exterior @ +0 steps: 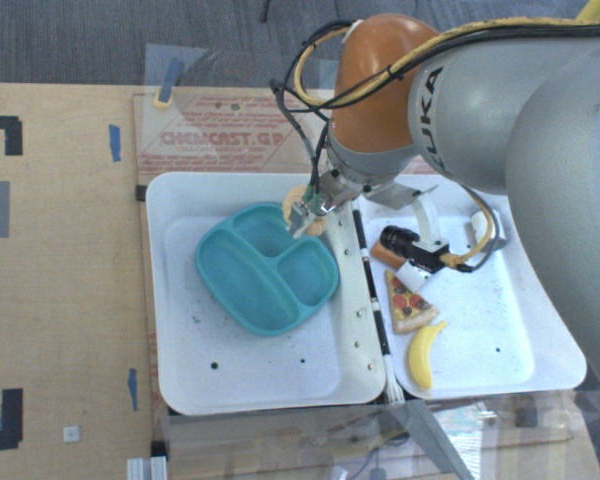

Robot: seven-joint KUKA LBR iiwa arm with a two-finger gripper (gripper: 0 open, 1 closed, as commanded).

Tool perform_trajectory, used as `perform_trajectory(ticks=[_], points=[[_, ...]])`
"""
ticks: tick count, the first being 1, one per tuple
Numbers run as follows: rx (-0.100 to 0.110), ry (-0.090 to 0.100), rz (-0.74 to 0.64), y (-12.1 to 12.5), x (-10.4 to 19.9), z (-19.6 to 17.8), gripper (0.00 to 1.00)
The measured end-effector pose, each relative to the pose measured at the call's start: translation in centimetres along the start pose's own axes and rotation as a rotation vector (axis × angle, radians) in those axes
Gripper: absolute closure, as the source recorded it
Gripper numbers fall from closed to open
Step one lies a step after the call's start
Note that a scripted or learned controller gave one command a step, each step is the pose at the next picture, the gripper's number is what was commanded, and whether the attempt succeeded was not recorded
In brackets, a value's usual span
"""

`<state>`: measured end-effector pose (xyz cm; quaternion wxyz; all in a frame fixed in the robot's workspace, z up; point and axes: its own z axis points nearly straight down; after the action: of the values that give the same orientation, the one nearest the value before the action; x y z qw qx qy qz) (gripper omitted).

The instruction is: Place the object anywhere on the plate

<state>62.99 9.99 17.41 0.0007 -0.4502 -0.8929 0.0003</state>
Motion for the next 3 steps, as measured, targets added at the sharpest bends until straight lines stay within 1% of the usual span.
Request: perform_trajectory(ticks=[1, 2, 3], points=[[-0.001, 0.0, 0.0, 0.0, -0.1, 0.0, 0.0], [-0.005, -0.002, 0.004, 0.0, -0.3, -1.1, 1.0], [-0.001, -0.001, 0.008, -6.0, -3.6, -3.3, 1.0]])
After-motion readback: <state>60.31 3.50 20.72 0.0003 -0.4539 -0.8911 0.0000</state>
